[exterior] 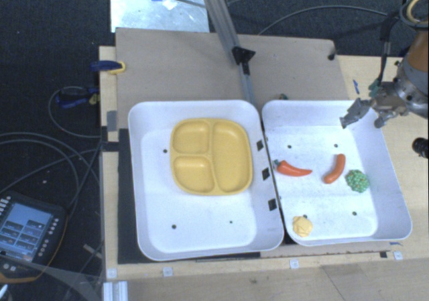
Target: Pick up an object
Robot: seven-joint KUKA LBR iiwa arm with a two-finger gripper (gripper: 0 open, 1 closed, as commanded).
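2 white bins [201, 243] on the surface [174, 65]; left one holds 1 yellow 3-section plate [211, 157], right one 4 small items: 1 carrot [293, 169], 1 sausage [334, 168], 1 green broccoli-ish lump [357, 181], 1 yellow lump [303, 226], too small to ID. Arm cut off at right edge; gripper [365, 113] over right bin's far rim w/ jaws apart, nothing between.

A robotics lab: a control pendant [23, 229] and loose cables [64, 149] lie on dark carpet [47, 38] off the desk's [174, 65] left edge.
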